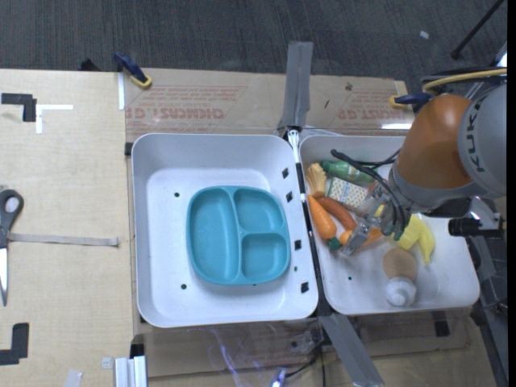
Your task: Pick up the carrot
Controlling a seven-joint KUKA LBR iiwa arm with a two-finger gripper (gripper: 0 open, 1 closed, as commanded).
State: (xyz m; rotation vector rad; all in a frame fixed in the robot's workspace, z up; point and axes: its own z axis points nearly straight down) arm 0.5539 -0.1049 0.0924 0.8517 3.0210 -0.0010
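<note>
Over the right bin (451, 295), the grey KUKA arm (451, 147) reaches in from the right, its orange band above the wrist, and the gripper (355, 243) hangs low among the clutter near the bin's left wall. Whether it is spread or pressed together cannot be told at this size. Two carrots lie there at a slant: one carrot (322, 218) sits just beside the left wall, and a second carrot (338, 211) lies alongside it, its lower end touching or just under the gripper tip. A corn cob (317, 179), a green bottle (349, 169), a banana (420, 238) and a pale bottle (400, 275) share this bin. A teal divided plate (239, 235) rests in the left bin (161, 297).
</note>
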